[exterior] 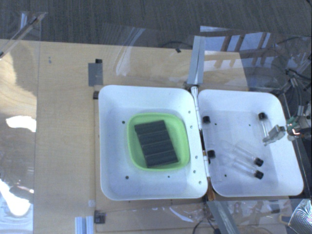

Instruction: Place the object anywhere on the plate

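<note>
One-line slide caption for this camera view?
Dark ridged block lies on the green plate in the left bin; clear tubes lie in the right bin.

This is looking like a robotics lab. A pale wooden surface (58,130) is carrying two shallow white bins (112,179) fixed side by side, clear plastic shields (146,48) are standing around them, loose cables (292,77) are lying at the right, and grey office carpet (146,9) is showing behind the bench.
</note>
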`<state>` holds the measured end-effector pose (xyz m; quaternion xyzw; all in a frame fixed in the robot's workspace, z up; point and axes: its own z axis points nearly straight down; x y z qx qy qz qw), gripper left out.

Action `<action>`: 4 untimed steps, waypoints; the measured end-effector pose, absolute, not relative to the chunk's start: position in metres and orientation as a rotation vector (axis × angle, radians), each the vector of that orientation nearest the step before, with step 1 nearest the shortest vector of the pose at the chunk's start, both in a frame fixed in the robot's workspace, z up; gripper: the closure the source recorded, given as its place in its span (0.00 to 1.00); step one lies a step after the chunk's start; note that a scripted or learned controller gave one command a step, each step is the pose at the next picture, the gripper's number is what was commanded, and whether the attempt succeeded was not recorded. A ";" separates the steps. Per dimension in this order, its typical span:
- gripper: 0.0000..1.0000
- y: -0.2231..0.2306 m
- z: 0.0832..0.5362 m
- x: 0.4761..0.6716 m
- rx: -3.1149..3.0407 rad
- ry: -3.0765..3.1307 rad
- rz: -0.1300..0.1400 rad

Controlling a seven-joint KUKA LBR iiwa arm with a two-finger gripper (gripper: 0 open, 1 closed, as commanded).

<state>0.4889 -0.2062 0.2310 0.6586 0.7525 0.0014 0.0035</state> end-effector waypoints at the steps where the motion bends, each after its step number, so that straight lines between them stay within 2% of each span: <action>1: 0.00 -0.206 0.289 0.489 2.142 2.285 0.006; 4: 0.00 -0.202 0.314 0.489 2.284 2.143 0.006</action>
